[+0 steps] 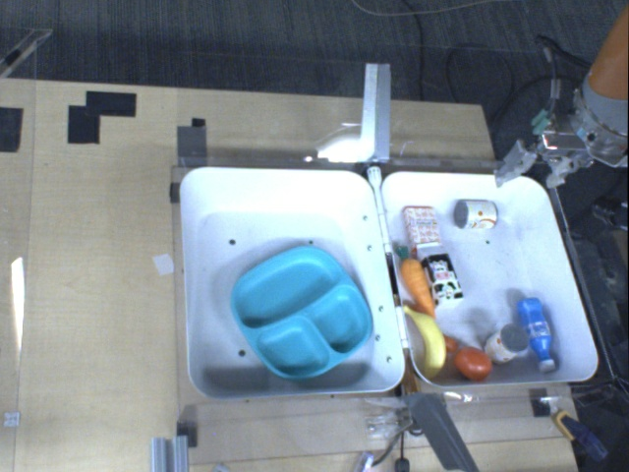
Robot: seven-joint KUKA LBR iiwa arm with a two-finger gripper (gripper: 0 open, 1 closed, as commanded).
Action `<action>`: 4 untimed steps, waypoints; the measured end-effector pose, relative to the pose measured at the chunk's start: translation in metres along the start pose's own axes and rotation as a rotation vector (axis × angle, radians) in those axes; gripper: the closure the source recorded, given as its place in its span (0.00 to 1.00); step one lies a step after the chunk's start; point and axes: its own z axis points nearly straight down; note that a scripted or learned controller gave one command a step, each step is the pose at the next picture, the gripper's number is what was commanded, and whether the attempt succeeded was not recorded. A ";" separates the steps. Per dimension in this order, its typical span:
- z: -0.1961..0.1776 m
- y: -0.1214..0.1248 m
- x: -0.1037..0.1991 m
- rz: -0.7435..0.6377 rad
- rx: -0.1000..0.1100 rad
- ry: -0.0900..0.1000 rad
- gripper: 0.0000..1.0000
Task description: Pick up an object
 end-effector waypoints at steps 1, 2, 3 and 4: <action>0.134 0.015 -0.015 0.006 -0.003 -0.001 0.00; 0.062 -0.022 0.081 -0.070 -0.002 0.001 0.00; 0.142 -0.070 0.098 -0.314 -0.008 -0.007 0.00; 0.130 -0.067 0.102 -0.319 -0.015 -0.005 1.00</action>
